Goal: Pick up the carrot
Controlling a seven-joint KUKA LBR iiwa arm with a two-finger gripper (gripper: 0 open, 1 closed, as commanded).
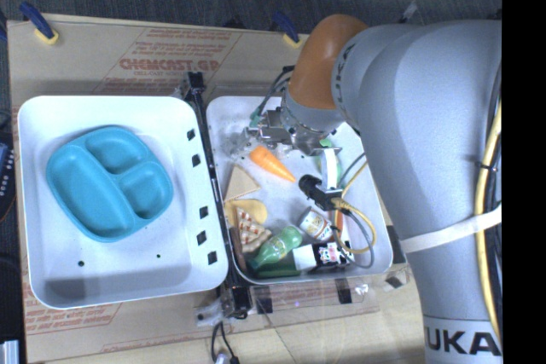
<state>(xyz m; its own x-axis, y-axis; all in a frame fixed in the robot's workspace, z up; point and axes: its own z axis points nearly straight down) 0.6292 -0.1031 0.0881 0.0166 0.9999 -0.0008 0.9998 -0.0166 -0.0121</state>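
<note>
Bulk of the grey arm covers the right side of the right bin, so that bin's far rim and right wall are hidden. The tool sits low over the bin's upper part, a tangle of metal and cable under the orange band; whether it is open or closed I cannot tell. One carrot lies just below it, orange, slanting down to the right, close to the tool or touching it; nothing shows it gripped. Lower in the same bin lies a heap that is hard to separate: one green bottle, one pizza slice, a pale wedge, and small dark items with labels too blurred to read. Two white bins stand side by side on the bench. The left bin holds one blue divided plate with three compartments.
</note>
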